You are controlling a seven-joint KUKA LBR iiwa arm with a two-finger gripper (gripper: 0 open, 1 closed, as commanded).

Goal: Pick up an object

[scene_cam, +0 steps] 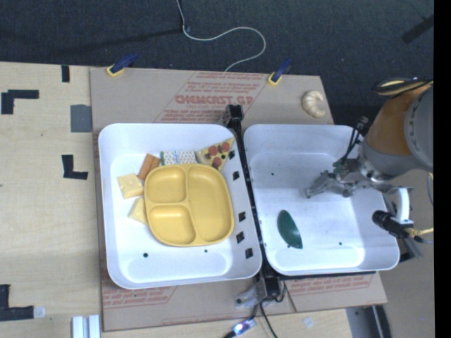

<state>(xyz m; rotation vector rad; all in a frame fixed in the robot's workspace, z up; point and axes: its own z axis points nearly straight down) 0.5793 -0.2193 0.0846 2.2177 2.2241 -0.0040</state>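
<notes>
Gripper (317, 186) sits low over the right bin (352, 136), upper middle of its floor, reaching in from the arm (394, 136) at right; can't tell from this angle whether it's open or closed, and nothing visible in it. Nearest candidate obj: dark green leaf-shaped piece (289, 230), lying flat on the bin floor just below and left of the gripper, apart from it. Left bin (113, 189) has a yellow divided plate (189, 204) w/ small food-like bits (151, 178) tucked around its top and left edge. Step looks like approach, pre-grasp. Next move prob needs a shift toward the green piece, then descent and closing on it; flat shape may be hard to pinch.
</notes>
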